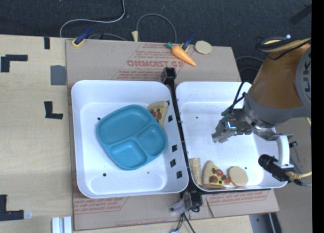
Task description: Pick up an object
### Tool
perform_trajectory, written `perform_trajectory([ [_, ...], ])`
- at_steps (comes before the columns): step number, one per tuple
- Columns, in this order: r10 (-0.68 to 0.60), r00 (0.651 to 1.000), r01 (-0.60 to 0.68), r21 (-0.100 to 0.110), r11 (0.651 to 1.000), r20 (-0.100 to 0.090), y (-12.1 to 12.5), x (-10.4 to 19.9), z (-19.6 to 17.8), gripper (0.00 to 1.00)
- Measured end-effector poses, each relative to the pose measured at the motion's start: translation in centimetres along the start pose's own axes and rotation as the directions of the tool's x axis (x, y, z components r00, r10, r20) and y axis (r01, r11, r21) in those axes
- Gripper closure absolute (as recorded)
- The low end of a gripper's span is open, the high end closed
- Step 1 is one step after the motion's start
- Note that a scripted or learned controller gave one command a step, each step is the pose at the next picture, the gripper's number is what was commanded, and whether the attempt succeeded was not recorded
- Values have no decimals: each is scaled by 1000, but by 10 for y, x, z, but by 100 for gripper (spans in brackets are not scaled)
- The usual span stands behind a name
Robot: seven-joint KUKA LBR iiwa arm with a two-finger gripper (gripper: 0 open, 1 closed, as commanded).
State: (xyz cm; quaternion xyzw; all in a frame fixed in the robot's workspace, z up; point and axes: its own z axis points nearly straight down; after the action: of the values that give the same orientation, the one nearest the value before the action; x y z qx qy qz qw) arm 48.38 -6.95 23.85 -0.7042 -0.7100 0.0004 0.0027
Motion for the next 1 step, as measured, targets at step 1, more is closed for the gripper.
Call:
perform_trajectory([
  [1,-1,1000,1,3,1000,0,-1,87,57,100],
])
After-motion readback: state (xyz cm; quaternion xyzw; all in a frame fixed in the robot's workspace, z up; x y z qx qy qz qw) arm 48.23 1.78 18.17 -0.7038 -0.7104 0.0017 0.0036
